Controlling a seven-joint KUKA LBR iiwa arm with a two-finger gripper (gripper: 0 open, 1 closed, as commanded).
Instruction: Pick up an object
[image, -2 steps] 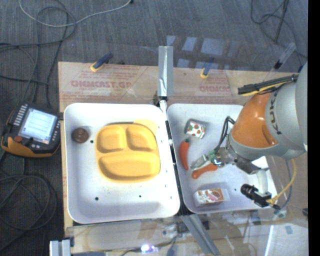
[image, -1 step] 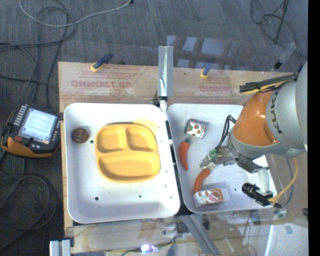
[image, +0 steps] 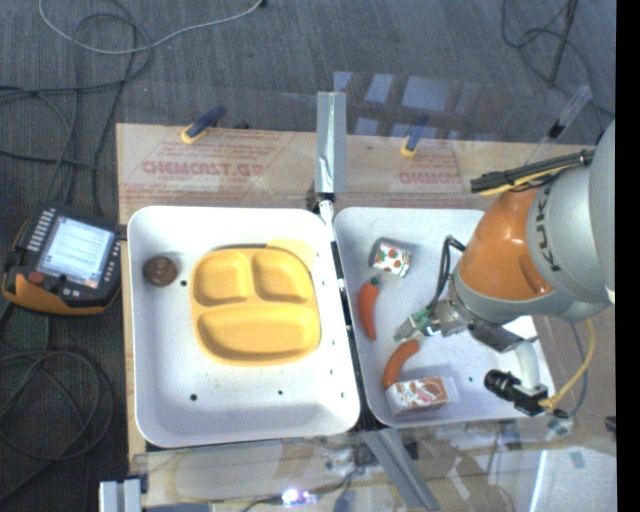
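The right bin (image: 470, 225) holds several small objects. A white cup with red print (image: 390, 258) lies near its back left. A red-orange chili-shaped piece (image: 369, 306) lies along the left wall. An orange sausage-shaped piece (image: 399, 361) lies toward the front, and a small red-and-white carton (image: 417, 394) lies just in front of it. My gripper (image: 424, 325) hangs low over the middle of this bin, just above and to the right of the orange piece. I see nothing held in it. The orange-banded wrist hides the bin floor behind it.
In the left bin (image: 160, 400) a yellow divided plate (image: 257, 303) fills the middle and a brown round object (image: 159, 270) sits at its left. A pendant (image: 65, 260) lies left of the bench. Cables trail near the right bin's front right corner.
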